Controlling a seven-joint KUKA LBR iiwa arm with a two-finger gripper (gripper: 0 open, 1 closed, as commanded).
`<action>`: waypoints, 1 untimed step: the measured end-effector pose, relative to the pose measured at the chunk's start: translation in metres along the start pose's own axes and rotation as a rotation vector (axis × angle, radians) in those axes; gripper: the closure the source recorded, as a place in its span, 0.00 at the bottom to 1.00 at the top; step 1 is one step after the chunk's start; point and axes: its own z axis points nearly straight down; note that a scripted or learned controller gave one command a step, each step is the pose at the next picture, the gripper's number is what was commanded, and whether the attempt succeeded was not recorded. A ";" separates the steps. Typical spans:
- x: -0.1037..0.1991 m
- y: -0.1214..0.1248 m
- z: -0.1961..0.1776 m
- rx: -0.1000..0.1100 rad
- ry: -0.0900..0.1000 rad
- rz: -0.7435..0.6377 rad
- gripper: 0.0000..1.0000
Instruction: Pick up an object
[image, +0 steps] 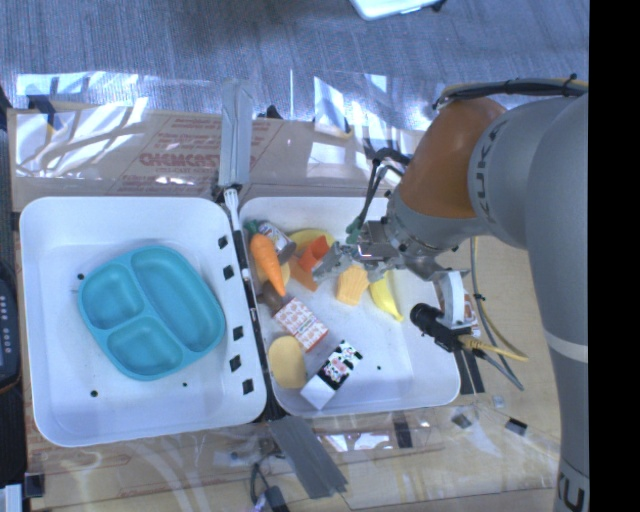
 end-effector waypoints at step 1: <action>-0.043 0.014 0.101 -0.003 -0.002 0.066 0.00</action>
